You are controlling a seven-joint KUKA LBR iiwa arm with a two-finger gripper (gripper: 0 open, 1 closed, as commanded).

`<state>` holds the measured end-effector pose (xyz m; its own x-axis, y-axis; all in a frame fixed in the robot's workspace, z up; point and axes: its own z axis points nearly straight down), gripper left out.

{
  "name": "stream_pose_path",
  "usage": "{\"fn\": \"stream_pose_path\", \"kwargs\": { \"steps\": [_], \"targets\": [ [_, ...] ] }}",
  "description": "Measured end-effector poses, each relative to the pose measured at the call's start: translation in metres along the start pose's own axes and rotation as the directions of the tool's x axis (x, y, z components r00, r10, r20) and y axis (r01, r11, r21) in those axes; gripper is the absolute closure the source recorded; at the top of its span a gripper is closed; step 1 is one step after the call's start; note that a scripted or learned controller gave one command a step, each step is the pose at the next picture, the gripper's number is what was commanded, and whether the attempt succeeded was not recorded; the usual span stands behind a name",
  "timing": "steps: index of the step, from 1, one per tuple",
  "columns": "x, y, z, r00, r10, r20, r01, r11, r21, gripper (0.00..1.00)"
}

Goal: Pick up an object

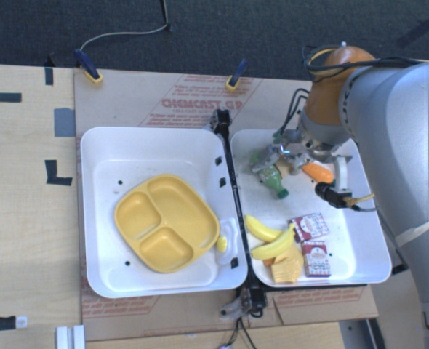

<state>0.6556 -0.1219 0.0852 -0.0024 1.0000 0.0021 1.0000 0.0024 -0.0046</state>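
Gripper (276, 153) hovers over a green bottle (274, 182) at upper centre-right of the frame; whether it is open cannot be told; a neighbouring orange carrot (318, 171) could foul the grab

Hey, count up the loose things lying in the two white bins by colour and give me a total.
Yellow: 4, the divided tray, two bananas, a small piece beside the tray
Red: 2, two small cartons
Orange: 2, a carrot-like piece, a wedge
Green: 1, a bottle
Total: 9
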Motion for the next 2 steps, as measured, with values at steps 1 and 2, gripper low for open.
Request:
{"fn": "stream_pose_path", "kwargs": {
  "steps": [1, 2],
  "targets": [
    [0.000, 0.001, -0.010, 1.000, -0.001, 0.003, 0.001, 1.000, -0.005, 1.00],
    [0.054, -0.027, -0.099, 1.000, 0.000, 0.002, 0.000, 1.000, -0.004, 1.00]
  ]
}}
